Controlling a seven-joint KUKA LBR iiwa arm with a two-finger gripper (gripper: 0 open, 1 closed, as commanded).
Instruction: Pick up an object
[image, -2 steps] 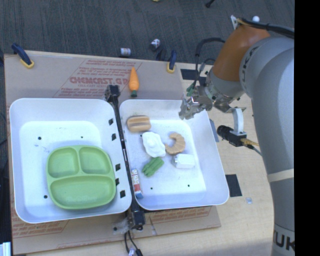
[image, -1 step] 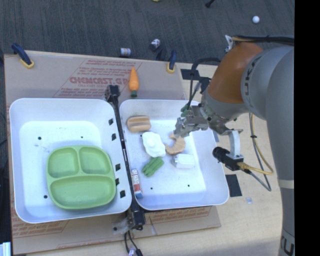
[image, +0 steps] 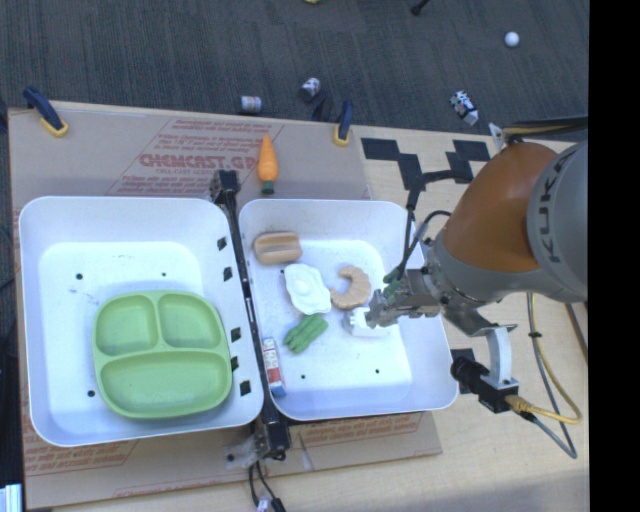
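- Hovering low in the right bin (image: 425, 385), gripper (image: 372, 318) over a small white piece (image: 362, 324); finger state: cannot tell.
- Piece looks light, rigid; judged best pinched across its narrow sides.

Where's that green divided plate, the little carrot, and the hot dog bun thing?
green divided plate (image: 160, 353): camera view, its middle ridge, in the left bin.
carrot (image: 266, 161): camera view, orange body, on cardboard above the bins.
hot dog bun (image: 277, 247): camera view, its top, right bin.
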